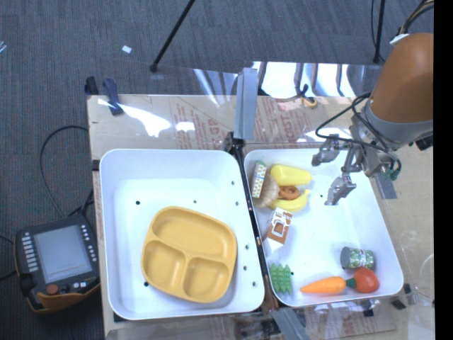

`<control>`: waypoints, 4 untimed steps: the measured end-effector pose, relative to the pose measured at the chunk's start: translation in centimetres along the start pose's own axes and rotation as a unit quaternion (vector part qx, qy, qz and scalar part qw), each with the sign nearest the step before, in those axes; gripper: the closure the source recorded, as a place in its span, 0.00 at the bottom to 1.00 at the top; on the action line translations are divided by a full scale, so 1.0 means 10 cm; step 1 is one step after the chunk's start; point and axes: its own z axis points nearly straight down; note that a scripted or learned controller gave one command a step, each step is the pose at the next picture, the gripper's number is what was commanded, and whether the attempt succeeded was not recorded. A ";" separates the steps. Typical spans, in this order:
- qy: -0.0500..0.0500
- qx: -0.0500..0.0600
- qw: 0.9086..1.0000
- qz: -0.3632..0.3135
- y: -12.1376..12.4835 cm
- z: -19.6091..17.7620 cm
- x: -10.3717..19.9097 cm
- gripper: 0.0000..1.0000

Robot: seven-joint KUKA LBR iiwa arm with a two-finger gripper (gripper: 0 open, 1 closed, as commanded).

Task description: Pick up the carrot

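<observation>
The carrot [323,285] is orange with a small green top and lies flat near the front edge of the right bin [368,214]. My gripper [334,170] hangs over the upper middle of that bin, well behind the carrot and apart from it. Its fingers stand open with nothing between them. The grey arm with its orange band [405,66] comes in from the upper right.
A red tomato [365,280] touches the carrot's leafy end, with a green can [356,258] just behind. A green ridged piece [282,278], a small box [280,227], a banana [291,202], a yellow item [290,174] and a packet [260,183] crowd the bin's left. A yellow divided plate [190,253] sits in the left bin [124,190].
</observation>
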 end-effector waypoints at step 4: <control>-0.001 0.000 0.981 -0.191 0.52 1.13 1.23 1.00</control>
